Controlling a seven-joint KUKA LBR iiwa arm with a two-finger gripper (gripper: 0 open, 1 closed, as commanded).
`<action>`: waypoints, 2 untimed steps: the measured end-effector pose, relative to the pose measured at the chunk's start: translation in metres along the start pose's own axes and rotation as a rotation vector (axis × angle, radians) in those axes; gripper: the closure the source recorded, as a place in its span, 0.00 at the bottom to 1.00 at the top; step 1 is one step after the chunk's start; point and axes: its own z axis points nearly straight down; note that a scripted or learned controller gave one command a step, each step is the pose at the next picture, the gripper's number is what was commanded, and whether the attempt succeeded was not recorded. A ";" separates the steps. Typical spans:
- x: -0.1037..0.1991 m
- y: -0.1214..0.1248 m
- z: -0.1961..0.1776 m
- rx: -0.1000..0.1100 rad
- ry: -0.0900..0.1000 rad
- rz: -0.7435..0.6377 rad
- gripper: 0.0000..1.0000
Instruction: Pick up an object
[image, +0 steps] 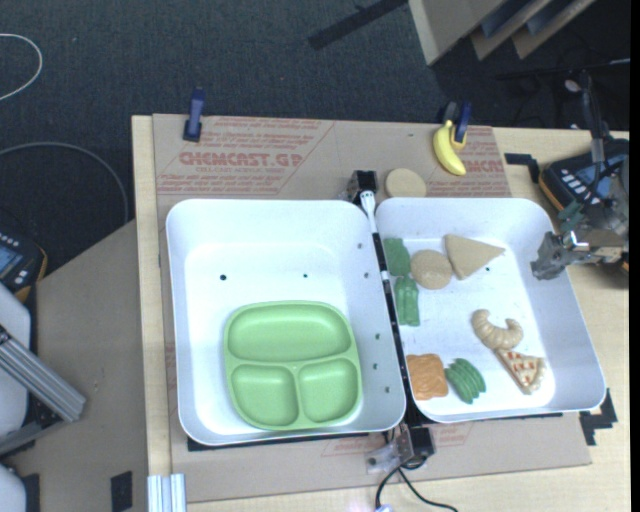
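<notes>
Presently on the bench: two white bins side by side. Left bin (190, 260) holds a green divided plate (292, 362) in its near half. Right bin (520, 225) holds, along its left wall, two green vegetable pieces (402, 280); beside them a round tan biscuit (432, 269) touching a tan wedge (470, 252); nearer, a pale curled piece (496, 329) just above a pizza slice (524, 369); at the near edge, an orange cracker (428, 376) beside a green pod (466, 379). Outside the bins, at the far side: a banana (449, 150) and a tan disc (405, 183). The gripper (552, 258) sits at the right bin's right rim, holding nothing visible; how wide the claw stands, I cannot tell.
</notes>
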 end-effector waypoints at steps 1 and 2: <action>0.000 -0.013 -0.018 -0.005 -0.003 0.002 1.00; 0.007 -0.022 -0.022 -0.002 -0.001 0.000 1.00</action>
